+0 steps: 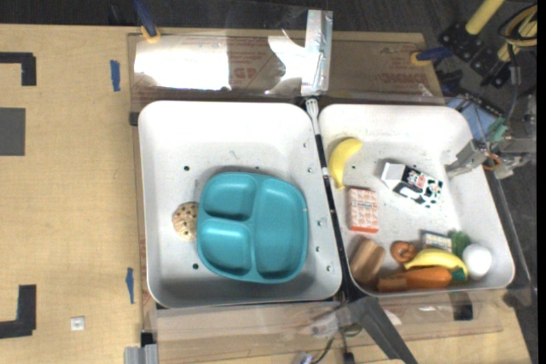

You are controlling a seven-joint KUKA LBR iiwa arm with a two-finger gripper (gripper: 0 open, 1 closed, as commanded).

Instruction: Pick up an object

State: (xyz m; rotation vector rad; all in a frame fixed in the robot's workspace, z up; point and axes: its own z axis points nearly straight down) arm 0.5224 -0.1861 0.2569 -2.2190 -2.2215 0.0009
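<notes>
Toy foods (418,279) along the right bin's (392,115) near edge lie unpicked; my gripper (479,156) hovers at its right rim, grip state untellable.

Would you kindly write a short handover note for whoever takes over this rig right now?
Gripper: at the right bin's far right edge, above the bin floor; nothing seen in it, and whether it is open is unclear.
Right bin: banana, small boxes, a pink card, a carrot and other toy food along the near side.
Left bin: teal plate, cookie touching its left edge.
Done: nothing lifted.
Left: pick up an object.
</notes>
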